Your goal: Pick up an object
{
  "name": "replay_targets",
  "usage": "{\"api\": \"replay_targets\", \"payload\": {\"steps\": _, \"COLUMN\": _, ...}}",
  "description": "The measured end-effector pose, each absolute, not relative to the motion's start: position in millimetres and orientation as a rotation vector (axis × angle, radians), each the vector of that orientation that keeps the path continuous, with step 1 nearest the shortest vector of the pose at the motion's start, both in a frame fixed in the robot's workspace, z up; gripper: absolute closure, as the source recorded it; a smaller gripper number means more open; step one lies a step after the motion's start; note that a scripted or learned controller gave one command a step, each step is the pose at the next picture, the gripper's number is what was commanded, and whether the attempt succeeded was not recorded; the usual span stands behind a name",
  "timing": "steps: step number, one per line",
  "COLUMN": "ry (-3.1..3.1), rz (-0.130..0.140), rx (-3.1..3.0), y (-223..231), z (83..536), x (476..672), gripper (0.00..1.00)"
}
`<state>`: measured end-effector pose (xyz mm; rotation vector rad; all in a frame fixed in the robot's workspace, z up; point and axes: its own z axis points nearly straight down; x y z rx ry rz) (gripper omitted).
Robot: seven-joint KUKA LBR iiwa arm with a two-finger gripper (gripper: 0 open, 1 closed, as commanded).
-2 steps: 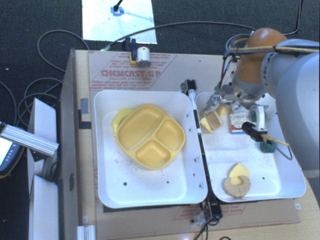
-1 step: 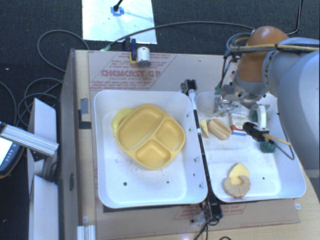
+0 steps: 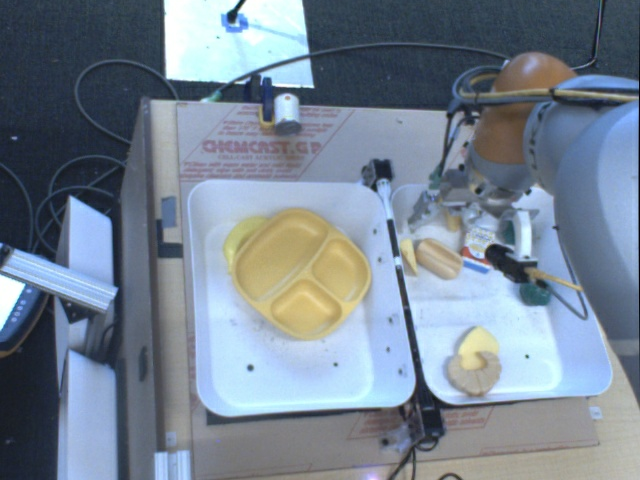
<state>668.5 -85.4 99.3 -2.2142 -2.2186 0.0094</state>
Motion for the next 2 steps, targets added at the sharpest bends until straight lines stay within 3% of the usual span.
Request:
{"api": "replay_targets", "payload": {"steps": 1, "ry": -2.227, "rz": -0.004, "rx": -2.221, "y": -114, "z": 86, "x": 654.7, "gripper": 0.00}}
{"api": "replay_targets", "payload": {"steps": 2, "ry": -2.226, "rz": -0.004, "rx": -2.223, "y": -136, "z": 160, "x": 669.7, "gripper": 0.00}}
